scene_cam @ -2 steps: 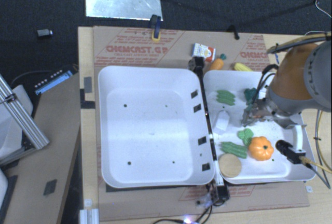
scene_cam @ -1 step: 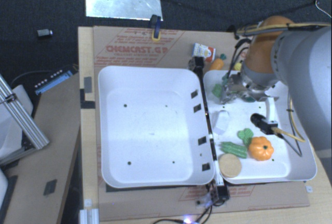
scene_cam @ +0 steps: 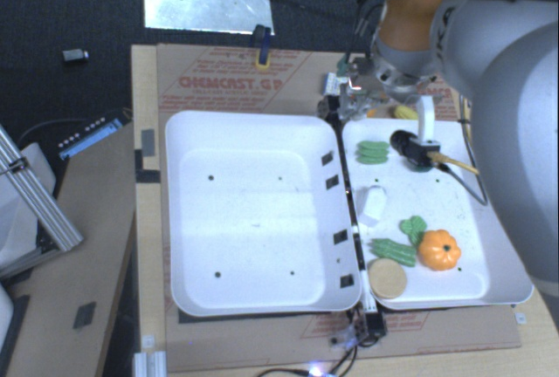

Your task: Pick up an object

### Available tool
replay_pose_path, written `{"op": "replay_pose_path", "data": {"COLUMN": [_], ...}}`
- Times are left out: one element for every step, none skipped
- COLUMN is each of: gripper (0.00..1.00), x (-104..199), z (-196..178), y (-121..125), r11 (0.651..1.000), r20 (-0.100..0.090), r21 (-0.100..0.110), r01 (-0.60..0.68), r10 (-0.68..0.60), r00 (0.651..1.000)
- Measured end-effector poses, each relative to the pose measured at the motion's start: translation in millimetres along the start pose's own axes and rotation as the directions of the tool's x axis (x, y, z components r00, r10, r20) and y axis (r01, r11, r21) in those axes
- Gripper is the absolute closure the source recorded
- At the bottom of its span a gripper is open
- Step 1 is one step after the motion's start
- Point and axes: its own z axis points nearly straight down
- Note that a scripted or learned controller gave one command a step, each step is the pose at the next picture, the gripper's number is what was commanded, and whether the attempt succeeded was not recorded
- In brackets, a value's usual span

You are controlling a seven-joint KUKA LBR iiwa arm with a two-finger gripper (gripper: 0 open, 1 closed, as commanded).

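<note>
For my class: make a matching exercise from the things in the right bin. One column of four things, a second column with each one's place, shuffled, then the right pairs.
Things:
1. orange pumpkin
2. tan round disc
3. small white block
4. ribbed green piece

Places in the right bin:
A. far end, nearest the gripper
B. middle, close to the divider
C. near corner by the divider
D. near end, right of the green leafy pieces

Pairs: 1-D, 2-C, 3-B, 4-A

Bulky grey arm [scene_cam: 502, 61], orange wrist band, black cables
</note>
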Motion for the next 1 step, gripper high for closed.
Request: {"op": "replay_pose_path", "data": {"gripper": [1.00], "x": [44.7], "z": [-205.3], "y": [1.3], "r11": [1.000], "r20": [0.001], "r21": [-0.003], "r01": [-0.006], "r10": [0.006], "r00": [1.000]}}
